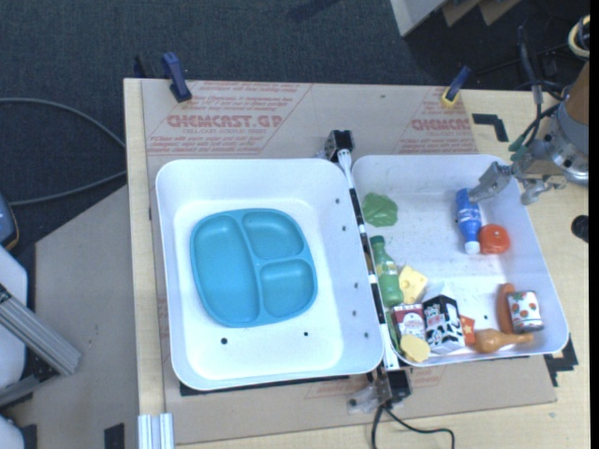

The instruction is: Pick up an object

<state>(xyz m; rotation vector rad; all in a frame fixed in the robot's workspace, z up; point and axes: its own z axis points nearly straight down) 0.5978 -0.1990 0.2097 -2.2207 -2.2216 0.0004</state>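
My gripper (513, 185) hangs over the far right corner of the right bin (426, 171), open, with nothing between its fingers. Just below and left of it lies a blue bottle with a white cap (467, 218), with an orange ball (494, 239) beside it. Along the bin's left wall lie a green leafy piece (380, 210), a green bottle (381, 267) and a yellow wedge (413, 283). At the near edge sit a red and white carton (409, 323), a black and white carton (441, 324), an orange drumstick (496, 340) and a small can (526, 311).
The left bin (178, 195) holds a blue divided plate (255, 265). A black clamp (340, 144) sits where the two bins meet at the far side. Blue clips (174, 75) pin the cardboard at the bench's back edge.
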